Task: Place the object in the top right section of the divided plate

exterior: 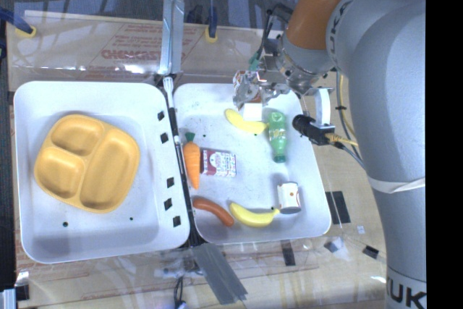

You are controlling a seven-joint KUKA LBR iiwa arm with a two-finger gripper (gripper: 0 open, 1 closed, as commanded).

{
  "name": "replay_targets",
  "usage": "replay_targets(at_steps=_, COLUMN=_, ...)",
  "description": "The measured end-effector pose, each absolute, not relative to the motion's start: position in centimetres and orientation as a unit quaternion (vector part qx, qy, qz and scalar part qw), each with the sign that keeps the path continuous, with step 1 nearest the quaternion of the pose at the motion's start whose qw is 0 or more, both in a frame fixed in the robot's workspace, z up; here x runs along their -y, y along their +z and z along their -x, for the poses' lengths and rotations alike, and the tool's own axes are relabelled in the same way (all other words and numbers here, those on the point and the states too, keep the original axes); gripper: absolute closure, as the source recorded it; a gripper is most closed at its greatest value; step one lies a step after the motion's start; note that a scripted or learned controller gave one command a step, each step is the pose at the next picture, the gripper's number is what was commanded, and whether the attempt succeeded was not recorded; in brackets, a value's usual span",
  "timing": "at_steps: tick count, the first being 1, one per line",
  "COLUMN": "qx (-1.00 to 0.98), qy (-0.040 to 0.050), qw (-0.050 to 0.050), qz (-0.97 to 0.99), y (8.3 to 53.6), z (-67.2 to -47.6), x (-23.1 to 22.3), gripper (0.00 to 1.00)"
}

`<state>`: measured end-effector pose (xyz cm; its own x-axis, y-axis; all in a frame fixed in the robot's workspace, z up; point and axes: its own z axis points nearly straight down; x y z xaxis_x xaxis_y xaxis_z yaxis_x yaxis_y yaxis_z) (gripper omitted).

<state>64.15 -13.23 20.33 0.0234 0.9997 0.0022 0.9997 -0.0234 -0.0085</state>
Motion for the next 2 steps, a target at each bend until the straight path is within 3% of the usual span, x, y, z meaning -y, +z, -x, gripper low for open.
replay_targets(at_steps=1, qx=0.748, qy=0.0011, qw=0.002, qz=0.664, y=21.86, z=-65.71, x=3.08, gripper=1.00)
replay_targets(at_steps=2, qx=0.747, qy=0.0011, qw=0.001, qz=0.664, y=21.88, z=-65.72, x=3.13, gripper=0.00)
